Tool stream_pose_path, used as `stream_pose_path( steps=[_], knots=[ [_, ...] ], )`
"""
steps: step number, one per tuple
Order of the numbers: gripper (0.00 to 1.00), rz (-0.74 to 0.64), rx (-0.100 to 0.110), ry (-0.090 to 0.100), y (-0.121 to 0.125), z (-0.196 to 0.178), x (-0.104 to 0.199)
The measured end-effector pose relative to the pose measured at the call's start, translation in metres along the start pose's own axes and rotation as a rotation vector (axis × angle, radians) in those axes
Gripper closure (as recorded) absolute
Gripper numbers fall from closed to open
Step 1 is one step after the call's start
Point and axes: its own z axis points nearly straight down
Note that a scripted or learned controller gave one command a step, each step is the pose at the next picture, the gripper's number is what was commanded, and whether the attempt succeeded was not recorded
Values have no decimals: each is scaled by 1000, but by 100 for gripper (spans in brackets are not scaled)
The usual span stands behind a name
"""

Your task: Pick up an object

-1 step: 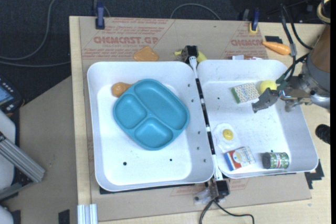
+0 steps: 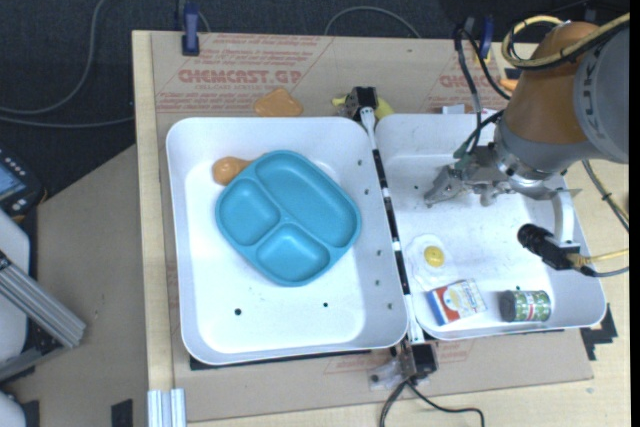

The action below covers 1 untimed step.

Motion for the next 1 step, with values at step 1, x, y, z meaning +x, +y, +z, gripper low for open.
stream_pose_path(
  steps=[1],
  knots=[
    [0,5,3,1,-27,40,14]
  ],
)
